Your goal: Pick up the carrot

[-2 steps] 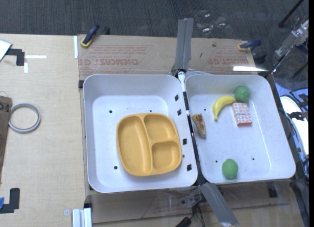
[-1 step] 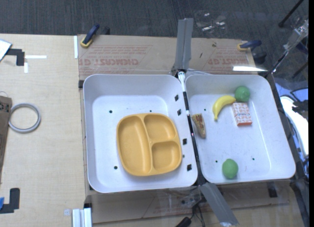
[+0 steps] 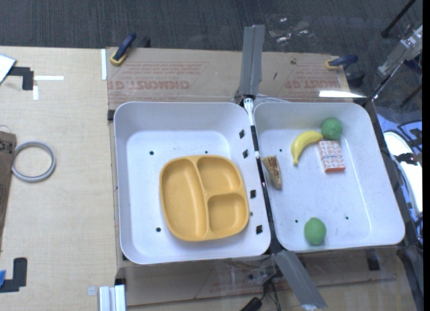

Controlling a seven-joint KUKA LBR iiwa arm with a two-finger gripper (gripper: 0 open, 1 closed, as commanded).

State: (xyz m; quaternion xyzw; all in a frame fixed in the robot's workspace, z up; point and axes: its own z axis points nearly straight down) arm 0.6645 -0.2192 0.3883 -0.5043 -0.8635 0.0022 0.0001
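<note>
At nine o'clock in the right bin (image 3: 349, 199), a brownish wedge (image 3: 271, 172), perhaps the carrot, is lying beside the wall. That wall is crowding any grasp, I judge. I cannot tell the tool's state.

Yellow divided plate (image 3: 203, 197) lay in left bin (image 3: 127, 189). Right bin (image 3: 376, 189) held banana (image 3: 304, 144), two green balls (image 3: 331, 128) (image 3: 315, 230), red-white box (image 3: 330, 156). Tape roll (image 3: 32, 161) sat on table (image 3: 60, 236).

A: The two bins (image 3: 127, 189) are white; the divided plate (image 3: 203, 197) in the left one is mustard yellow.

B: And the right one?

A: A yellow banana (image 3: 304, 145), two green balls (image 3: 331, 128) (image 3: 315, 230), a red-and-white carton (image 3: 330, 156), something brownish, perhaps bread (image 3: 272, 171).
</note>
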